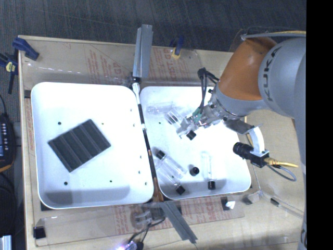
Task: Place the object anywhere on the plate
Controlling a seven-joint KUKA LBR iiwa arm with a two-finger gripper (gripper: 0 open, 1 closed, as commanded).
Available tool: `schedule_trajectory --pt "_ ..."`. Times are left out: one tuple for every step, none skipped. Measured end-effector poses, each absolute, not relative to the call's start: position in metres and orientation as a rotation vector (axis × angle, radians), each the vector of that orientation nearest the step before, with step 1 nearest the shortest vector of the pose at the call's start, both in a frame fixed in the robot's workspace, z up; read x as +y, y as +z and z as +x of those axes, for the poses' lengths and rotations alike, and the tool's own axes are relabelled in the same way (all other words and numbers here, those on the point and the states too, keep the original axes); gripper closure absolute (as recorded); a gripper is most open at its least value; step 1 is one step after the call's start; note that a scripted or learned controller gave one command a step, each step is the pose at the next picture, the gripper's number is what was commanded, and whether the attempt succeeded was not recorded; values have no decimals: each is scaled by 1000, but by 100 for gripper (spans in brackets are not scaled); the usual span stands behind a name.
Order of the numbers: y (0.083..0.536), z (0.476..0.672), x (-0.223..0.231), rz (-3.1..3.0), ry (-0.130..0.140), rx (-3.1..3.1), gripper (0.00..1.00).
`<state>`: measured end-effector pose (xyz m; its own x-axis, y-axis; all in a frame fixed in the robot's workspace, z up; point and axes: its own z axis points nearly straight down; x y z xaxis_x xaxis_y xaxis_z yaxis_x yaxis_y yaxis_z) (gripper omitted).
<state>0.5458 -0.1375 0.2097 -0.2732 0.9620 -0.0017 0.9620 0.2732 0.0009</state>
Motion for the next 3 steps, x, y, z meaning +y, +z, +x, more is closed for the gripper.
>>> schedule_trajectory --pt "193 591 -49 1743 -2 2616 100" --pt "192 615 49 1623 -1 2691 100" --pt "194 625 126 1555 -1 2730 100"
